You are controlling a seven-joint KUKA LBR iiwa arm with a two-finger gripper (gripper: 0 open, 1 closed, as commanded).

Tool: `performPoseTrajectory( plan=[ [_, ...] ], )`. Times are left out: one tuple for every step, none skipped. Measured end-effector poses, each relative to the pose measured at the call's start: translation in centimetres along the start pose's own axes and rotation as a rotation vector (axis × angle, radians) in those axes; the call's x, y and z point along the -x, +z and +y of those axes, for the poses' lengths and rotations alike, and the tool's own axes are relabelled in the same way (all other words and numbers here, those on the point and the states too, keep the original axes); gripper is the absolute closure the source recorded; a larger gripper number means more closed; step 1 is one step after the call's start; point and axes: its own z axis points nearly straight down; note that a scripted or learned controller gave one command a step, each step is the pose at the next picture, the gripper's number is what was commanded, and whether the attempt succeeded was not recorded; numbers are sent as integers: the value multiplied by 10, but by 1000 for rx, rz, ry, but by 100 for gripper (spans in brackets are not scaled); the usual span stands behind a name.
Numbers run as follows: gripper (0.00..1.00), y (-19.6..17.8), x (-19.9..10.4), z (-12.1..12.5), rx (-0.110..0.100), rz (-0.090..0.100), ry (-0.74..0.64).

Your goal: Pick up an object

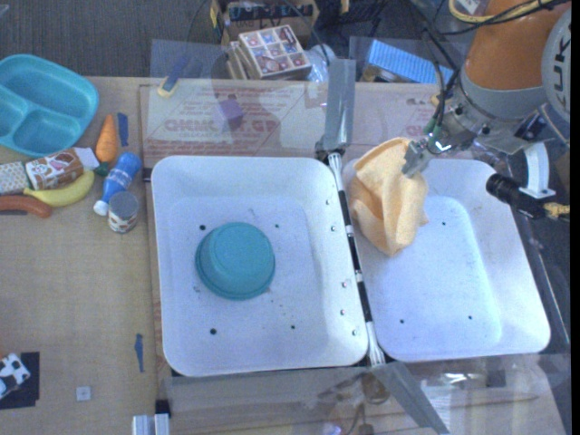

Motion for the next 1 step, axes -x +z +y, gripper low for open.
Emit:
performPoseTrajectory(
  plan=[
    [100, 70, -6, 38, -3, 3, -180]
  ],
)
